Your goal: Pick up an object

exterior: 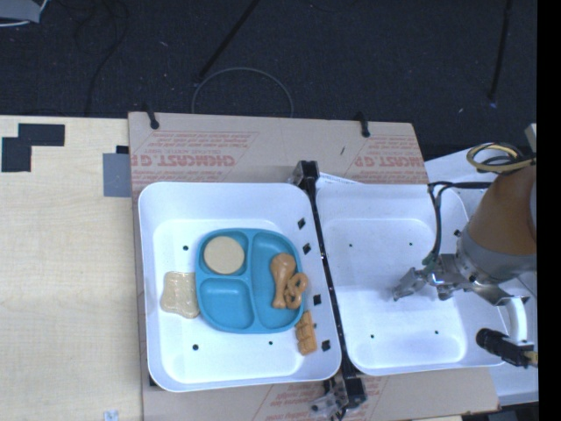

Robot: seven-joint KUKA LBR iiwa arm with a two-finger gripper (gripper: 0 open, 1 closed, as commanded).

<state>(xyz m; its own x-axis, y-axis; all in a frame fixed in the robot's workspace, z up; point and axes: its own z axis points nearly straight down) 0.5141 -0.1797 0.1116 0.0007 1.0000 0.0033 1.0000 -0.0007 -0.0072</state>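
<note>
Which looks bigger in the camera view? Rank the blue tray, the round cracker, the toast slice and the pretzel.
1. blue tray
2. round cracker and toast slice: too alike to rank
3. pretzel

Setting: robotics lab bench, not a domestic space. Evidence: two shallow white bins (377, 235) seated side by side on a sheet of printed cardboard (263, 152) over a pale wood-grain bench (61, 261), dark carpet (351, 42) beyond with loose cables (241, 90) trailing across it. Grey robot arm (504, 226) with bundled wiring enters from the right; the left bin's blue divided plate (235, 310) carries toy food pieces.
</note>
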